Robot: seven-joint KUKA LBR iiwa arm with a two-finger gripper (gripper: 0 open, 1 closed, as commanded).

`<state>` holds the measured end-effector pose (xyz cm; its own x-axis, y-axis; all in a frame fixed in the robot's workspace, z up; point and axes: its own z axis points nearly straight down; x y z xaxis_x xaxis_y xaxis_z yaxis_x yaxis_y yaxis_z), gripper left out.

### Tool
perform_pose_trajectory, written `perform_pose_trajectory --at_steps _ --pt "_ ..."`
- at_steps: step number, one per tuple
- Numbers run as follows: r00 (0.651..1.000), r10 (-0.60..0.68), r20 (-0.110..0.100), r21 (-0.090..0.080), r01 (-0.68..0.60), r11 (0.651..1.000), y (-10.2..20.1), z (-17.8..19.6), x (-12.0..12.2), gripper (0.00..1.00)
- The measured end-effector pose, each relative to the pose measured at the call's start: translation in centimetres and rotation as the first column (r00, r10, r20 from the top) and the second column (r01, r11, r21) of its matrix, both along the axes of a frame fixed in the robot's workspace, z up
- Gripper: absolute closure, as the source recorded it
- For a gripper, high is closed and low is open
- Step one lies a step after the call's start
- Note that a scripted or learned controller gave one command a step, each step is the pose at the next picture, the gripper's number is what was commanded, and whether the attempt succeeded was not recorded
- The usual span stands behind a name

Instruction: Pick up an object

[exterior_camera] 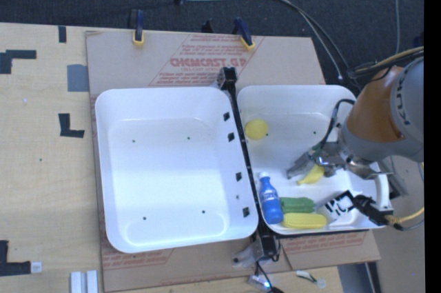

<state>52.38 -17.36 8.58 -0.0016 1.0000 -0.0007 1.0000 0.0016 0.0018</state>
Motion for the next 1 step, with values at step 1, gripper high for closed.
perform_pose_trajectory --at_steps 1 --pt "1.000 -0.002 0.001 -0.001 0.002 1.000 -0.14 1.02 0.00 1.00"
